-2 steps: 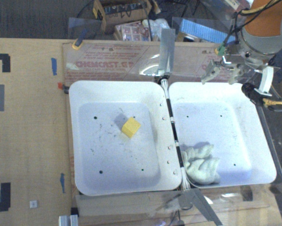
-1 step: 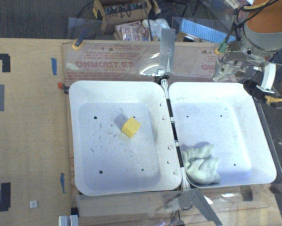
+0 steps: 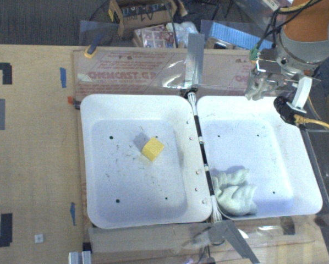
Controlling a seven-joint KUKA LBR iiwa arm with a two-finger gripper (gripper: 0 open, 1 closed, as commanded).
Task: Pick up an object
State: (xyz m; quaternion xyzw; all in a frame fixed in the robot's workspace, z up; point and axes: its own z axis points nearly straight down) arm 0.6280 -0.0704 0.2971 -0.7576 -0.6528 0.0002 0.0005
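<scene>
Bright, even overhead light, slightly soft focus throughout.
You see the two white bins [image 3: 98,114] close to washed out, with pale grey shading in their floors; the yellow block [image 3: 152,148] casts a short, soft shadow to its upper left. Glare streaks the clear plastic sheet [image 3: 170,73] behind the bins.

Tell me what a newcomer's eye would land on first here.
The yellow block stands out, alone near the middle of the left bin. Next, the white crumpled cloth in the right bin's near left corner. The gripper hangs over that bin's far edge.
</scene>
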